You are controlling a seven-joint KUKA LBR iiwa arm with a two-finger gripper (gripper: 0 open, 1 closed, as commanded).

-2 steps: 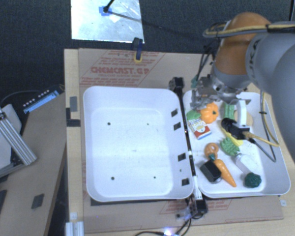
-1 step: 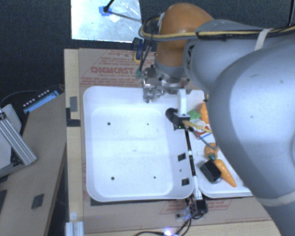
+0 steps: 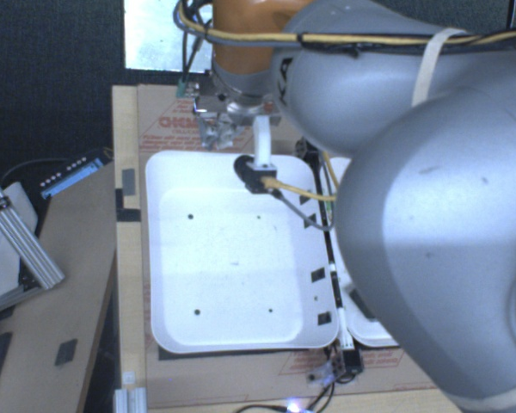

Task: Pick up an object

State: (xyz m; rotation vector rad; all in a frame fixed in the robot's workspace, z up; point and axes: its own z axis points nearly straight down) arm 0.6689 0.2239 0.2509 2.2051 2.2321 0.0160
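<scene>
Claw: grey two-finger gripper [image 3: 217, 136] seen at far rim of left shallow white plastic bin [image 3: 232, 256]; state cannot be told
Object: none discernible; handling and hold point cannot be judged

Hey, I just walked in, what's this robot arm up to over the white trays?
A grey KUKA arm with an orange band reaches in from the right, across two shallow white plastic bins. Its gripper hangs over the far rim of the left bin, near the back edge. No object is visibly held. The arm's bulk covers most of the right bin, so its contents cannot be told.
</scene>
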